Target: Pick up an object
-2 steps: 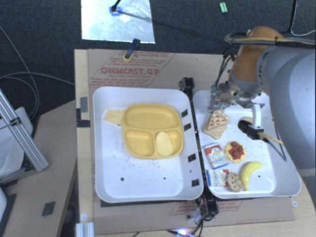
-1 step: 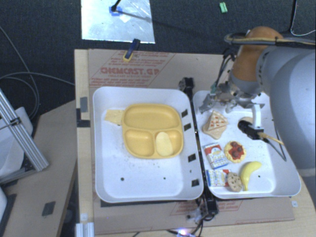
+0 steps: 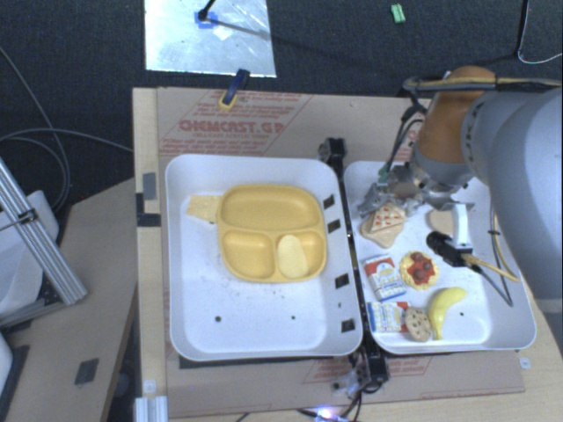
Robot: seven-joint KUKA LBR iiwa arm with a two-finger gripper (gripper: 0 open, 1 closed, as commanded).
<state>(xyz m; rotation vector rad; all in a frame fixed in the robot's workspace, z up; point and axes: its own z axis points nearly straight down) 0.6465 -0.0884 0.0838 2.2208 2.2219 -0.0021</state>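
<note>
The arm (image 3: 519, 165) reaches in from the right and bends down over the far left corner of the right bin (image 3: 497, 323). Its pincer (image 3: 387, 193) hangs low there, just above the far edge of a pizza slice (image 3: 385, 225). Whether it touches the slice cannot be made out. Whether the pincer is open or closed cannot be told either, as the wrist hides much of it. Nothing shows in its grip.

The slice lies flat on the bin floor, close to the wall between the two bins, with its point towards the left. Nearer the camera lie a red and white card (image 3: 380, 276) and, just beside it on the right, a round tart (image 3: 420, 271). Along the near side sit a blue packet (image 3: 383, 316), a cookie (image 3: 417, 324) touching it, and a banana (image 3: 445, 309) just beside the cookie. All of these are well apart from the pincer.

The left bin (image 3: 255, 319) holds a yellow tray (image 3: 264, 227) with a pale scrap (image 3: 203, 207) at its left edge. Both bins rest on a cardboard sheet (image 3: 255, 121) on the counter (image 3: 101, 244).
</note>
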